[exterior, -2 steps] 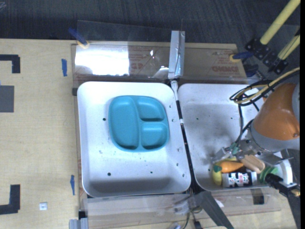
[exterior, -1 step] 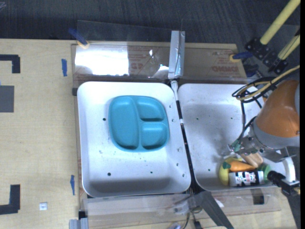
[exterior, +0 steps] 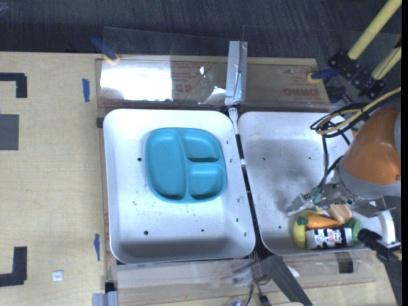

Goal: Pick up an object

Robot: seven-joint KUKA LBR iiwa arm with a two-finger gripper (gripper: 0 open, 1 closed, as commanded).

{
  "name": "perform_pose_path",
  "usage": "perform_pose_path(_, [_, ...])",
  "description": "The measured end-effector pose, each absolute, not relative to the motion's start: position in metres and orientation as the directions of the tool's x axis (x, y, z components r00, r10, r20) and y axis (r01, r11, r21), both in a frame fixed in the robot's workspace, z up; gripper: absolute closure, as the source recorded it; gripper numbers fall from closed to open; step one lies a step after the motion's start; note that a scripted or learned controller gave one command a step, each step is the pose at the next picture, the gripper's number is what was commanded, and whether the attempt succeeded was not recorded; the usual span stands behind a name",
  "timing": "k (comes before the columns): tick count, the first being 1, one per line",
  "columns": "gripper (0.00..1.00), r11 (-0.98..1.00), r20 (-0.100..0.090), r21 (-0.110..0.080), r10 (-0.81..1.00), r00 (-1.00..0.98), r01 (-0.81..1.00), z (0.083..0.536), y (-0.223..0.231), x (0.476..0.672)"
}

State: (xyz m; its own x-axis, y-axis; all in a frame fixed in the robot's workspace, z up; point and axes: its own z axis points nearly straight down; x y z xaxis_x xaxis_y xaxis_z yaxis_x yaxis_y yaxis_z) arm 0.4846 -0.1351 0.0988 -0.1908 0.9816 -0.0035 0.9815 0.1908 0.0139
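I'm looking down on both bins. Labels first: the small bottle [exterior: 331, 236] lying on its side at the front of the right bin [exterior: 280, 158] has a white label with dark marks, too small for me to read. Red print runs along the cardboard [exterior: 191, 75] behind the bins, and I can't read that either.

The bottle has a green cap end, with a yellow lemon-like piece [exterior: 299, 233] touching its left end and an orange carrot-like piece [exterior: 322, 221] just behind it. They're clustered tight against the bin's front wall.

My gripper [exterior: 322, 199] is low over that cluster, just behind the carrot piece; the orange-banded wrist [exterior: 376, 152] hides most of it, so I can't tell how the claw stands or whether it has hold of anything.

The left bin [exterior: 121, 190] carries a blue divided plate [exterior: 186, 164] with three compartments. A metal divider [exterior: 235, 72] stands behind the seam between the bins.
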Motion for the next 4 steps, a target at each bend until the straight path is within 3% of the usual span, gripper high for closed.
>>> perform_pose_path(1, [0.0,0.133,-0.006,0.007,0.991,-0.133,0.991,0.088,-0.11,0.481])
perform_pose_path(2, [0.0,0.084,-0.003,0.009,0.996,-0.084,0.996,0.088,-0.101,0.549])
perform_pose_path(3, [0.0,0.337,0.0,0.001,0.941,-0.337,0.941,0.153,-0.124,0.48])
perform_pose_path(4, [0.0,0.566,-0.002,0.005,0.825,-0.566,0.824,0.087,-0.15,0.482])
